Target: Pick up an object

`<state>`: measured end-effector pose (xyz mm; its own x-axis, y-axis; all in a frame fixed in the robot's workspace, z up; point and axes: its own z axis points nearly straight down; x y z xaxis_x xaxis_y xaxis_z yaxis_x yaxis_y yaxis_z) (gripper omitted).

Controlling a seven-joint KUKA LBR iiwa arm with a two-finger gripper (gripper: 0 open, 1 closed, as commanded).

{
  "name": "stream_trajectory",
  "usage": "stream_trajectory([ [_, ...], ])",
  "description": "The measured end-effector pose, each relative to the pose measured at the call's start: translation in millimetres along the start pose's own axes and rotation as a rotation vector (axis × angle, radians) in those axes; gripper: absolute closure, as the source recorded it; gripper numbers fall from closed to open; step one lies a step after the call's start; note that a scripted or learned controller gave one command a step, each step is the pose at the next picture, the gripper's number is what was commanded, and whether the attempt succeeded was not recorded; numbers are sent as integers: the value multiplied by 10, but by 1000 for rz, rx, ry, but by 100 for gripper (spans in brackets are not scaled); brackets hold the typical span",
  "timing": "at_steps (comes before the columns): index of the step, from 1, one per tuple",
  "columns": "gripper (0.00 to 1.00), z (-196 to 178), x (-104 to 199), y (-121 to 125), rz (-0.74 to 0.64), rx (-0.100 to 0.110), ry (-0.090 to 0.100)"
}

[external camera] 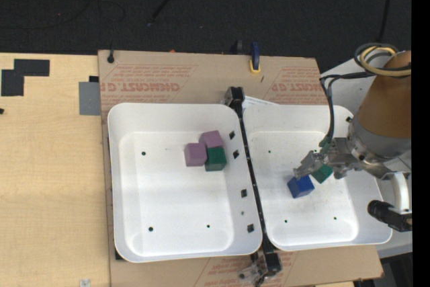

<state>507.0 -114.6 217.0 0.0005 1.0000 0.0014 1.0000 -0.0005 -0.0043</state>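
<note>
Blue cube point(300, 186) sits just below-left of the gripper point(313, 168) in the right bin point(316, 238) — finger spacing unreadable — centre over it, then descend straight.

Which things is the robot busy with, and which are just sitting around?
Busy with: gripper, blue block, green block by the gripper, right bin.

Just sitting: two purple blocks, dark green block, left bin.
</note>
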Motion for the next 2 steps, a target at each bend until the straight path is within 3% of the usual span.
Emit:
stream_trajectory([
  [1, 0, 1050, -367, 342, 0, 2, -1],
  [2, 0, 1307, -430, 27, 0, 2, 1],
])
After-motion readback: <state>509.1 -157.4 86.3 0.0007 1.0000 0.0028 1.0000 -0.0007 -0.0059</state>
